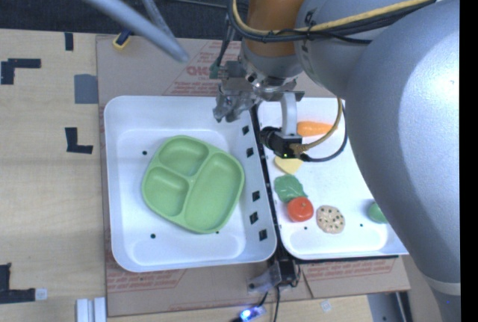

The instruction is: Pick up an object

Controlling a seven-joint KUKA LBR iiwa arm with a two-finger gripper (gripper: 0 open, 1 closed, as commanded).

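Two white bins: green divided plate (pixel 194 183) in left bin (pixel 127 238); carrot (pixel 314 128), tomato (pixel 300 209), cookie (pixel 330 219) in right bin (pixel 351 244). Gripper (pixel 231 100) at frame centre-top; opening cannot be told.

One fixed cam, overhead slant, both bins (pixel 119 186), arm from right

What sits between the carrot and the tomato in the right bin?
In the camera view, a yellow piece and a green leafy piece lie between the carrot and the tomato.
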